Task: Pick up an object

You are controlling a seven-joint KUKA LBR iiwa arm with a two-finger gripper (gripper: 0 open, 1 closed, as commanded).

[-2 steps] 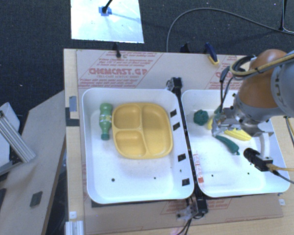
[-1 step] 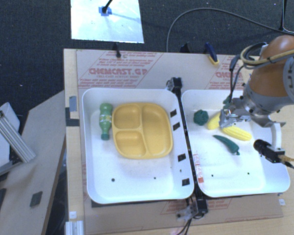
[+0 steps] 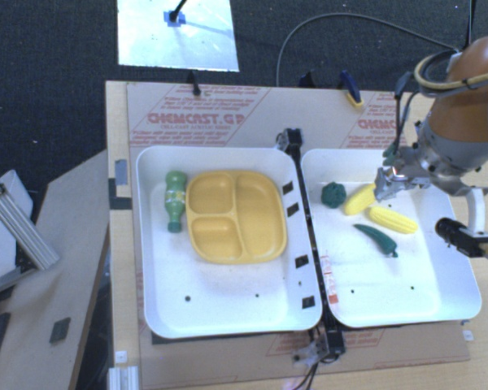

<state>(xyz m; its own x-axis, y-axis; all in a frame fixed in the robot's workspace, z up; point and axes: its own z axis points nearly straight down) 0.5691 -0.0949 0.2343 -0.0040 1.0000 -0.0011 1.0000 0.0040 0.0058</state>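
My gripper (image 3: 385, 187) hangs low over the right bin (image 3: 439, 303), at its far side, and from up here I can't tell how far it's spread or whether anything is pinched in it. Right beneath and beside it sit two yellow pieces: a smooth banana (image 3: 359, 200) to the left and a corn cob (image 3: 393, 219) in front, the two almost touching each other. Left of the banana is a dark green broccoli (image 3: 333, 194). Nearer the camera, just below the corn, lies a green pepper (image 3: 376, 238). Above me, my grey wrist and orange band (image 3: 467, 80) come in from the right. Over the divider, the left bin (image 3: 159, 299) carries a yellow tray (image 3: 236, 216), with a green bottle (image 3: 175, 201) lying along its left edge.
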